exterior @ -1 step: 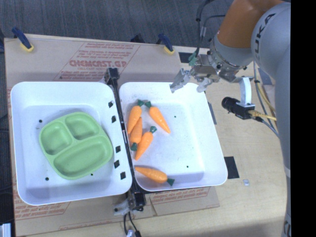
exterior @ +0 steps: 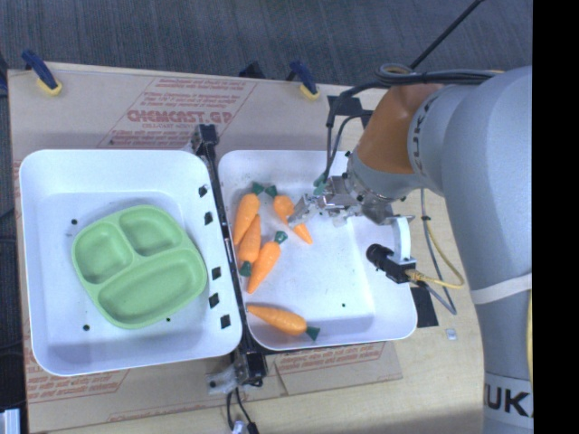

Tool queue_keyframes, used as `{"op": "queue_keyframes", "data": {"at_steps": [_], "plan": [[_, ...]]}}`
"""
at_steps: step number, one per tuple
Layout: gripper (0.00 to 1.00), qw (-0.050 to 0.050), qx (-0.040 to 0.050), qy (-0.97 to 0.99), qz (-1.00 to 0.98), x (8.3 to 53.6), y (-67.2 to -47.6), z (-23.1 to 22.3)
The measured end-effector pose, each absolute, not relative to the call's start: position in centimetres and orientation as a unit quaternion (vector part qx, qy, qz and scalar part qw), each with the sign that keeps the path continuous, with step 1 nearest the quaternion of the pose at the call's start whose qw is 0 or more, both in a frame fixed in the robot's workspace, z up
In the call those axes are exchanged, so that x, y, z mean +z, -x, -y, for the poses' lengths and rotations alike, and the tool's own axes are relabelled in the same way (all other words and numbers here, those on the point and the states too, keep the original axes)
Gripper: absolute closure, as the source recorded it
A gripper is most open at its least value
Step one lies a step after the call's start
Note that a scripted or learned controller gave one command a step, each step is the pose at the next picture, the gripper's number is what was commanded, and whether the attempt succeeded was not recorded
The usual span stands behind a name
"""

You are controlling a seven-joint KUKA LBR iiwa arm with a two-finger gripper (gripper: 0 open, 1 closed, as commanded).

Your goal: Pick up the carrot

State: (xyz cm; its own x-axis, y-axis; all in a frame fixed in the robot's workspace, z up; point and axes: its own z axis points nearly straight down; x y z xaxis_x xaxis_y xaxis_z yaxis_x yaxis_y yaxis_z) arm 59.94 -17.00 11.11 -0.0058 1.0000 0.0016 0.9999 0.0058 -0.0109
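Several orange carrots with green tops lie in the right bin. Two of them lie side by side against the bin's left wall, and a third slants just below them. One small carrot lies near the bin's middle top. Another carrot rests alone by the front wall. My gripper hangs low over the bin, its tip right beside the small carrot's upper right. Whether it touches that carrot is unclear.
A green divided plate sits in the left bin. A black clip rail runs between the two bins. Cables hang along the arm's right side, over the right bin's edge.
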Motion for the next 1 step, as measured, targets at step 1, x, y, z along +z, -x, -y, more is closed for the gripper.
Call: {"op": "queue_keyframes", "data": {"at_steps": [1], "plan": [[0.0,0.003,0.002,0.704,0.71,9.14,-60.88,13.92]]}}
